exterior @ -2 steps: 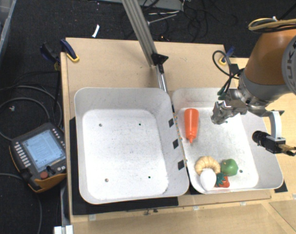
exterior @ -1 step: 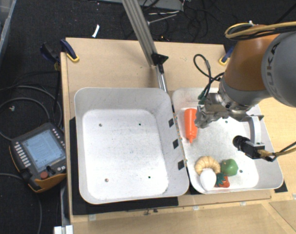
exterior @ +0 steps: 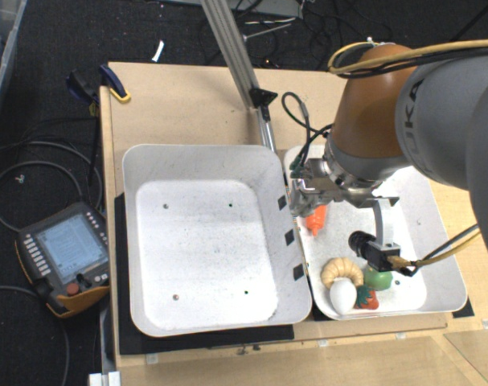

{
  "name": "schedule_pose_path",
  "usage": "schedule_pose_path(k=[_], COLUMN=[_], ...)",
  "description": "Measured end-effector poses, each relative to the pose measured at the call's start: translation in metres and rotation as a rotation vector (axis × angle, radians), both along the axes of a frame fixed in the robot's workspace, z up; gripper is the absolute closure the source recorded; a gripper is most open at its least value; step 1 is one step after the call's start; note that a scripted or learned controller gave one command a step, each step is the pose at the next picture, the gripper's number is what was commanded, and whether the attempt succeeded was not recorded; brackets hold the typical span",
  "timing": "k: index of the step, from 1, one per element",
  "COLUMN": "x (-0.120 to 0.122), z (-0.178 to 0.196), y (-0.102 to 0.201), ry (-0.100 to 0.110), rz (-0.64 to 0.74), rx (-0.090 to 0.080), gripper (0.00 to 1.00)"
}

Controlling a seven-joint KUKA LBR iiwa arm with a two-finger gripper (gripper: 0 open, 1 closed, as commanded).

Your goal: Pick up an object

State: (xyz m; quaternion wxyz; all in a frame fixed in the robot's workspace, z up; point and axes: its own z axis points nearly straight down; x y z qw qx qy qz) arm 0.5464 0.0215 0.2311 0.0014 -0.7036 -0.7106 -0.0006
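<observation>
Hung over the right bin (exterior: pixel 436 215), the gripper (exterior: pixel 311 202) pointing down, just above an orange carrot-like toy (exterior: pixel 315 220). Finger spread impossible to judge. Nearby, at the bin's near edge: croissant (exterior: pixel 341 270), white egg (exterior: pixel 342 296), green toy (exterior: pixel 379 280).

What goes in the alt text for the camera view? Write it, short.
A grey robot arm reaches from the right over the right bin, its hand just above an orange toy. A croissant, white egg and green piece lie near the front; the left bin sits beside it.
</observation>
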Motion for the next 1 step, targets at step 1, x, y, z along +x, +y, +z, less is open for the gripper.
schedule_pose_path(k=[1], x=[-0.0108], z=[-0.0087], y=[0.0501], ry=[0.001], rz=[-0.002], rx=[-0.001], gripper=[1.0])
